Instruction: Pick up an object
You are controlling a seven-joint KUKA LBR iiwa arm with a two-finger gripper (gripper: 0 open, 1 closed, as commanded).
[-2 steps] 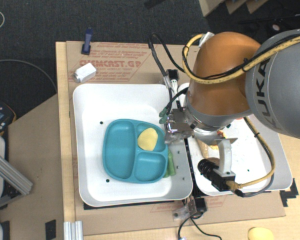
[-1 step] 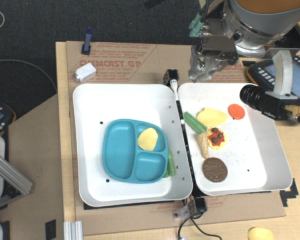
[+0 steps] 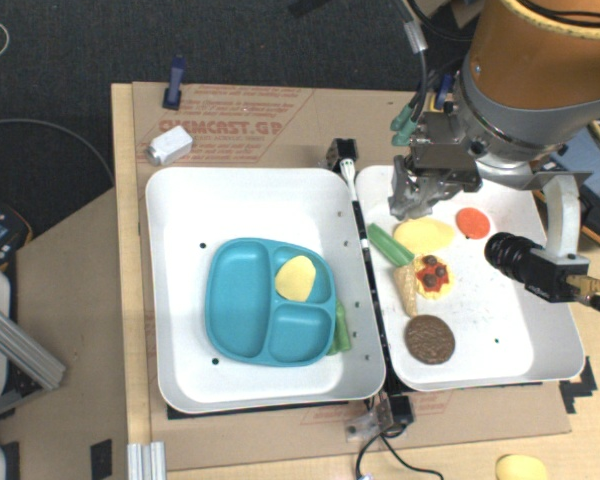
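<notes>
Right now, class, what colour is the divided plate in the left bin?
Teal blue. The divided plate shows best in the camera view, lying in the left bin.

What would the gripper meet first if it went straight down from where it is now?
Probably the yellow piece: the gripper points down just above its upper left edge. Depth is unclear, so it may touch the right bin floor beside it instead.

Counts, bench and bins

Two bins (image 3: pixel 180 268) (image 3: pixel 540 358) are seen; one tray (image 3: pixel 240 308); two yellow pieces (image 3: pixel 297 278) (image 3: pixel 424 234); one brown disc (image 3: pixel 429 339); one orange piece (image 3: pixel 471 222).
</notes>
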